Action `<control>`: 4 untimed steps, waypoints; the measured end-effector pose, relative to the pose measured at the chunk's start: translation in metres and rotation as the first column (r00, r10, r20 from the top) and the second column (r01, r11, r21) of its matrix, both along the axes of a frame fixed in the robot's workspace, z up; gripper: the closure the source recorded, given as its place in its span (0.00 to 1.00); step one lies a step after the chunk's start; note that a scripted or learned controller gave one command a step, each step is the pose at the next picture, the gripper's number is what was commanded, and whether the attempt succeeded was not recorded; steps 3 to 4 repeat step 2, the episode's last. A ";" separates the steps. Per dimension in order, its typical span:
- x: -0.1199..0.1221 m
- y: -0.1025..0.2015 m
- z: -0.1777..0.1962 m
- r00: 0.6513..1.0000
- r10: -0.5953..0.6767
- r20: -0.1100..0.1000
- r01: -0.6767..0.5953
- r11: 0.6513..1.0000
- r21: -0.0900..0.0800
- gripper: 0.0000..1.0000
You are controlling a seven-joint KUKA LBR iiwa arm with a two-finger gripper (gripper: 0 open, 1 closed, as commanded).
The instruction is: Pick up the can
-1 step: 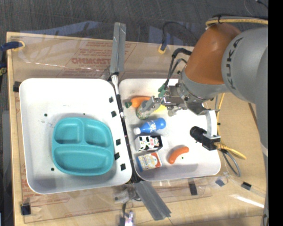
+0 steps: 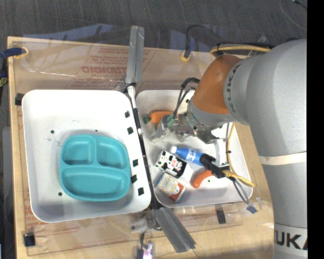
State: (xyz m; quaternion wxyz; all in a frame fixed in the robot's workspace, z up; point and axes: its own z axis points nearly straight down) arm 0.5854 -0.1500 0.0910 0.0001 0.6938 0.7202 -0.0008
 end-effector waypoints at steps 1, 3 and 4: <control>0.061 -0.028 0.000 0.957 -0.290 -0.024 0.290 0.957 0.001 0.00; 0.062 -0.026 0.010 0.959 -0.282 -0.023 0.283 0.959 0.001 1.00; 0.062 -0.026 0.010 0.959 -0.282 -0.023 0.283 0.959 0.001 1.00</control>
